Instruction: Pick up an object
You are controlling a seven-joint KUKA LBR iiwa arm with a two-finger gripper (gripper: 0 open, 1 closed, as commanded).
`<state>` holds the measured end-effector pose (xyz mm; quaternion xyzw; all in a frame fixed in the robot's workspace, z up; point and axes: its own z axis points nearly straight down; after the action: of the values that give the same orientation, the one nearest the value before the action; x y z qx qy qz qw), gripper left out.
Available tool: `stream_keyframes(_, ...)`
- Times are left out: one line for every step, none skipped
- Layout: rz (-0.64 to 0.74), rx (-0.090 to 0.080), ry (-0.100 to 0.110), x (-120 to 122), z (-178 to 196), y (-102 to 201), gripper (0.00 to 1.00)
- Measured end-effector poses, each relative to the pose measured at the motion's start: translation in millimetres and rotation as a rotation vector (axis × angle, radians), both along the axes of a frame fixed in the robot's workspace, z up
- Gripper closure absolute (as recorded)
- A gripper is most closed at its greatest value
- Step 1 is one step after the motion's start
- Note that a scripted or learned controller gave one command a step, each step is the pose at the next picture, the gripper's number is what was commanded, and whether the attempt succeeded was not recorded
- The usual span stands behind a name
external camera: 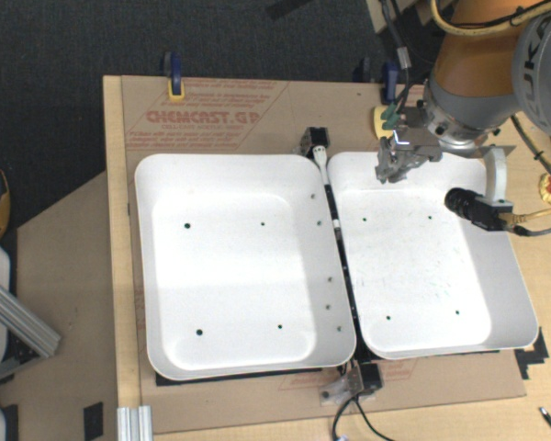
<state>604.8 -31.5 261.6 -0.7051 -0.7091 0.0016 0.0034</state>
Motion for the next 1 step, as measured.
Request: stream_keyframes(0.001, -0.001, -0.023, 10.1, 113.5, 44.4, 1.00)
